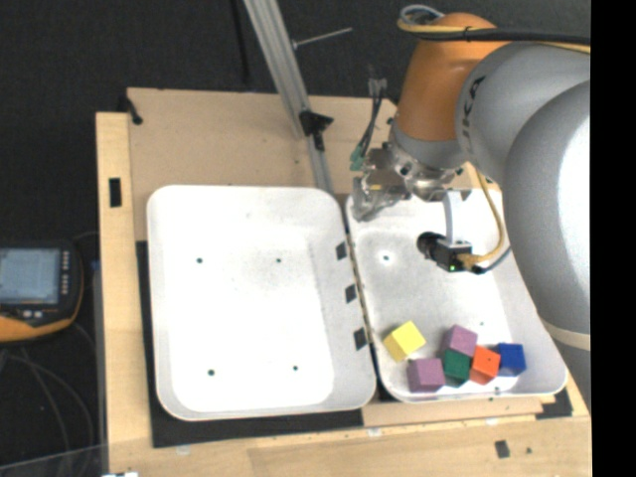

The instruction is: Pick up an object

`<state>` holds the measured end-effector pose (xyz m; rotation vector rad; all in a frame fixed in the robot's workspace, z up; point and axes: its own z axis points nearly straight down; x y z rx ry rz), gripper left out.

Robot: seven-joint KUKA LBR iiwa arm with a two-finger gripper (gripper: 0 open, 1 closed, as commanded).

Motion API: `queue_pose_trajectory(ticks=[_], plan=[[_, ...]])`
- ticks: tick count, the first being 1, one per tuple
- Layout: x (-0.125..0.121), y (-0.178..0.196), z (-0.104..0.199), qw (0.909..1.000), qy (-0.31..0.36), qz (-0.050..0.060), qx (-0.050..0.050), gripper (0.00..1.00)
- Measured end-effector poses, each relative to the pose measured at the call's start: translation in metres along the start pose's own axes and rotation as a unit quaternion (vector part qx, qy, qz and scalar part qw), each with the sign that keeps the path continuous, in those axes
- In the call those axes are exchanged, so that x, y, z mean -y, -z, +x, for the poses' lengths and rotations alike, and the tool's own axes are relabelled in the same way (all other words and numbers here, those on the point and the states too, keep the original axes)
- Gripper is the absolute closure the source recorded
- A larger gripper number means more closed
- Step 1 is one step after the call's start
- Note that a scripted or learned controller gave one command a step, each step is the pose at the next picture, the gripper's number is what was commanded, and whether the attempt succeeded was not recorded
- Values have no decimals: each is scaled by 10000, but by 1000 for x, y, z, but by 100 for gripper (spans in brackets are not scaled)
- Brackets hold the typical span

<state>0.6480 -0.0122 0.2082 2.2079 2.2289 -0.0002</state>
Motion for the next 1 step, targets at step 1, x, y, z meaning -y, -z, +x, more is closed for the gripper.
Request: queue_pose_trajectory(ticks=[1], plan=[[21, -12, 36, 10000, -21, 28, -14, 100]])
